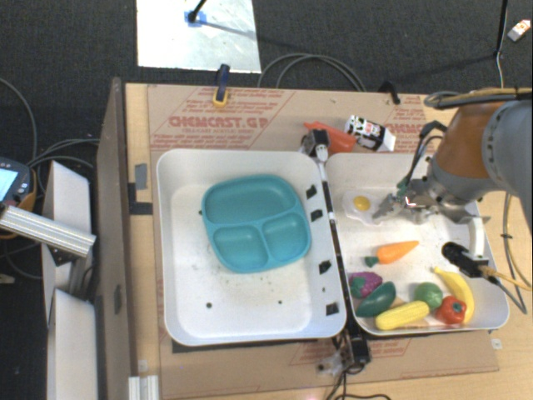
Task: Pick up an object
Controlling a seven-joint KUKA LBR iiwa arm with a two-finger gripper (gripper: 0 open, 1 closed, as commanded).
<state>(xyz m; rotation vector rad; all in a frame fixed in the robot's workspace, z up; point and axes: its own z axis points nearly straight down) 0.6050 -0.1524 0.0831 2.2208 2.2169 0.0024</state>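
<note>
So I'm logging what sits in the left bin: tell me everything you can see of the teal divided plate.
The teal divided plate looks like smooth moulded plastic, roughly square with rounded corners. Raised ridges split it into three compartments: one wide one across the far side and two smaller ones nearer the camera. It lies flat and face up, turned slightly askew, on the floor of the left white bin, a little toward the far side. Nothing lies in it or touches it; a few dark specks dot the bin floor around it.

The arm (483,152) runs off the right edge, the pincer (398,205) is too blurred to read, and the tomato (451,309) partly hides behind the banana (459,290).
</note>
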